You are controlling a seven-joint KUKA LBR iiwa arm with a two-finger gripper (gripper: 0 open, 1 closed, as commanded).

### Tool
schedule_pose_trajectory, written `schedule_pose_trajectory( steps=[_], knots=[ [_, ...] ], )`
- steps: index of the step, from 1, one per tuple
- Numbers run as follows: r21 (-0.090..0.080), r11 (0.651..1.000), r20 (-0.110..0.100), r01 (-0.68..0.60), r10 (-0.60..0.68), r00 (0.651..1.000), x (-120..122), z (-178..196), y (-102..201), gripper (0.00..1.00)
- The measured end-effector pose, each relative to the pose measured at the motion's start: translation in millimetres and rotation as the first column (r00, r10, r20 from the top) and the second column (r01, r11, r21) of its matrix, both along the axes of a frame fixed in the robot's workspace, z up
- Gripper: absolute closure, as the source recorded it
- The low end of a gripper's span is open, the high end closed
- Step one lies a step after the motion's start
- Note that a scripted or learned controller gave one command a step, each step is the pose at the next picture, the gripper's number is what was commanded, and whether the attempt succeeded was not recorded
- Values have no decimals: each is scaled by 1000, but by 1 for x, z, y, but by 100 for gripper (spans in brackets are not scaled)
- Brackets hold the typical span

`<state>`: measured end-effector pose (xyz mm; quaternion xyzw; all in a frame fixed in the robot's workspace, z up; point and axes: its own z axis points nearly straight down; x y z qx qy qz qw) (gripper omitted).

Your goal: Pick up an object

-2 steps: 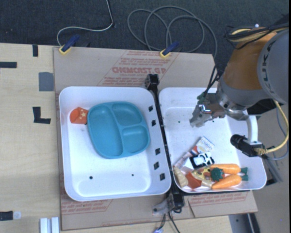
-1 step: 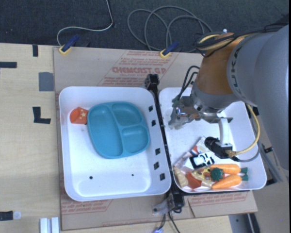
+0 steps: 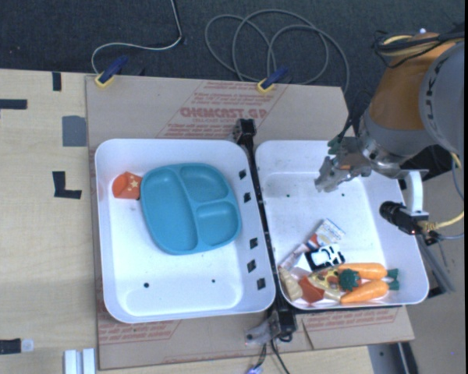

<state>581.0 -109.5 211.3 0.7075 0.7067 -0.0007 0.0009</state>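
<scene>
- Camera view: the grey arm with its orange band (image 3: pixel 409 76) reaches in from the right, and its two-finger gripper (image 3: pixel 329 179) hangs over the upper part of the right shallow white bin (image 3: pixel 296 158), above bare white floor.
- The jaws point down and to the left; whether they are spread or pressed together I cannot tell (they read as one grey blur), and nothing shows between them.
- The things to pick lie heaped in the lower corner of the right bin, well apart from the gripper: two orange plastic carrots with green tops (image 3: pixel 364 281) lying side by side, a small black-and-white packet (image 3: pixel 325 258) just above them, a crinkled clear wrapper (image 3: pixel 328 230) further up, and some reddish and tan pieces (image 3: pixel 303 287) to the left of the carrots.
- The left shallow white bin (image 3: pixel 117 287) holds a blue plastic divided plate (image 3: pixel 191 207), tilted a little, with a small red-orange toy piece (image 3: pixel 126 185) touching its left edge.
- Both bins sit on a brown cardboard sheet (image 3: pixel 210 111) over the pale wooden worktop (image 3: pixel 31 248); thin cables (image 3: pixel 257 41) loop on the dark floor beyond.
</scene>
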Motion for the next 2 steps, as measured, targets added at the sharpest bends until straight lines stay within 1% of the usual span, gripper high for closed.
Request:
schedule_pose_trajectory(
  steps=[1,2],
  knots=[
    [1,1000,0,-1,1,1000,-34,36,-36,100],
    [1,1000,-1,-1,1,1000,-34,36,-36,0]
  ],
)
